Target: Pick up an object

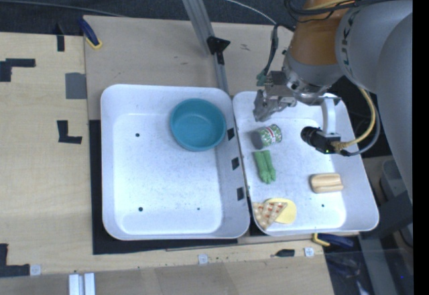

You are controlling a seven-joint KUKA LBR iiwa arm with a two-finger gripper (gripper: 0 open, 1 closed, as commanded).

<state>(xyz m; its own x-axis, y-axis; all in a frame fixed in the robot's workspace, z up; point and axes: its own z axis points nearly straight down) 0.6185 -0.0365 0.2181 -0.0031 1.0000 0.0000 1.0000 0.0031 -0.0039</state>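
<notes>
Four items in right bin (355, 216); hand (267, 110) above can (269, 135).

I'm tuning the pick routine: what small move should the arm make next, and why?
Probably a short descent toward the small can. The gripper hangs in the right bin, just above the can in this view, with nothing seen between its fingers. The green item lies close below, so go straight down.

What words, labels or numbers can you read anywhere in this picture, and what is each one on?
No text reads clearly.
Small can: it has a red and green label, too blurred to read.
Arm: there are dark marks on the grey casing at about, cut off and unreadable.
Blue bowl, green vegetable, bread roll: no print.
</notes>
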